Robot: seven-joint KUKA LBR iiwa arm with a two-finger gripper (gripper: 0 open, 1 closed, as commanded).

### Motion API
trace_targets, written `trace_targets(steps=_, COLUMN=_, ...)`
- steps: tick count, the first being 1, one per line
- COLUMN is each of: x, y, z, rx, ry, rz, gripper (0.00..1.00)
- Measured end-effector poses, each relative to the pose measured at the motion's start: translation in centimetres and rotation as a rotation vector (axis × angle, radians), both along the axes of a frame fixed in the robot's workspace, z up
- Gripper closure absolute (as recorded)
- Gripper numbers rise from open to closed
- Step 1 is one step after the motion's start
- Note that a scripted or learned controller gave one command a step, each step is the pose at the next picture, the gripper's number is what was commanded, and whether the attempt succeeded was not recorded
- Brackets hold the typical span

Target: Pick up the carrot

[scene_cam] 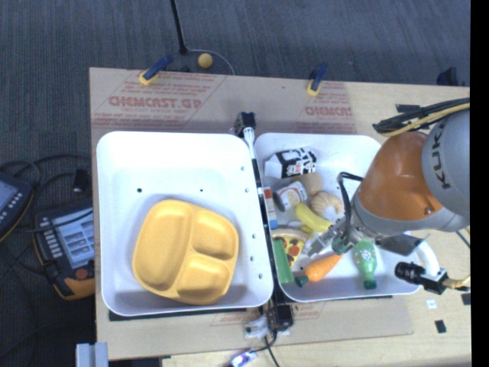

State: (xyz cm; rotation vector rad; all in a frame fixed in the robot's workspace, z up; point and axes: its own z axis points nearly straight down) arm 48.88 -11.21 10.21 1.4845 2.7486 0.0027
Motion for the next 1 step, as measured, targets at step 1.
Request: trace_targets(steps=1, x=-0.06, y=0.04, z=-0.08, rx=0.001, ry=0.002, rz=0.0, gripper=0.0)
